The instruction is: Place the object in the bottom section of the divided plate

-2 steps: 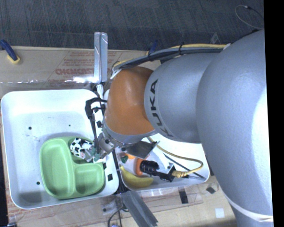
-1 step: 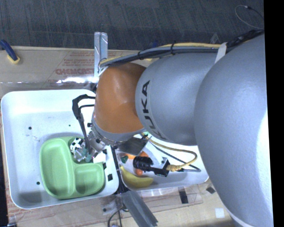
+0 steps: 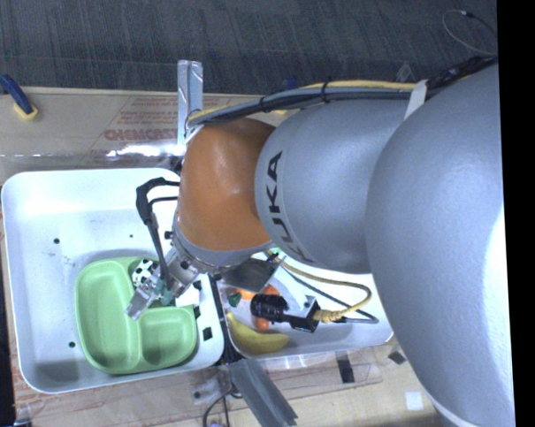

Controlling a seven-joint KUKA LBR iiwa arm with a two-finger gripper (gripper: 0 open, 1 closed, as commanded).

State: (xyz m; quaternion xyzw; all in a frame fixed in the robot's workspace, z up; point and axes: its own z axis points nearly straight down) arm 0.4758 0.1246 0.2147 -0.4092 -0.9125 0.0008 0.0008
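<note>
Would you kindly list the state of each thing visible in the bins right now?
Green divided plastic plate: flat in the left white bin, sections bare.
Small black-and-white ball: at the plate's upper right rim.
Gripper: low over the plate.
Yellow banana: lying in the right bin.

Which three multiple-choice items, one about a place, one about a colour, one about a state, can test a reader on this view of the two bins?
1. Where does the divided plate lie?
A. left bin
B. right bin
C. bare bench

2. What colour is the plate?
A. red
B. green
C. blue

3. How does the banana lie?
A. on the plate
B. in the right bin
C. on the floor

Answers:
1 A, the left bin holds it.
2 B, it is light green.
3 B, it rests near the right bin's front wall.
</note>
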